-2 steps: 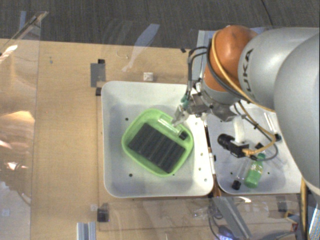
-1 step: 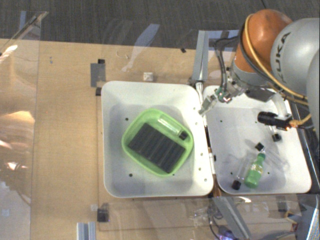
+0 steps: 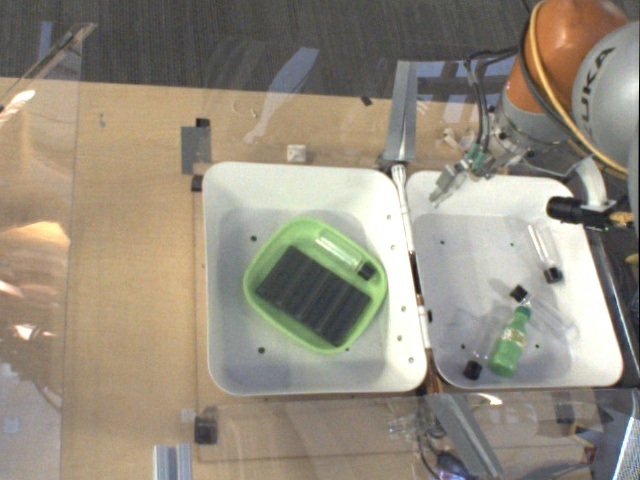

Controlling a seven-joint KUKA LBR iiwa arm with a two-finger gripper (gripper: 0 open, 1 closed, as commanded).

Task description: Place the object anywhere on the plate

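While the gripper [image 3: 450, 178] hangs over the right bin's [image 3: 440, 298] back-left corner, jaws unreadable, I see "KUKA" on the arm [image 3: 590, 68].

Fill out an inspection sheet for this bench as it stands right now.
Surface: wooden bench bearing a left bin and a right bin, side by side.
Job's things: green plate in the left bin, a dark ridged pad lying on it; green bottle lying in the right bin.
Clutter: clear tube and small black pieces in the right bin.
Grippers: tool above the right bin's far left corner, holding nothing.
Cables: dark cables by the wrist.
Surroundings: grey carpet beyond.
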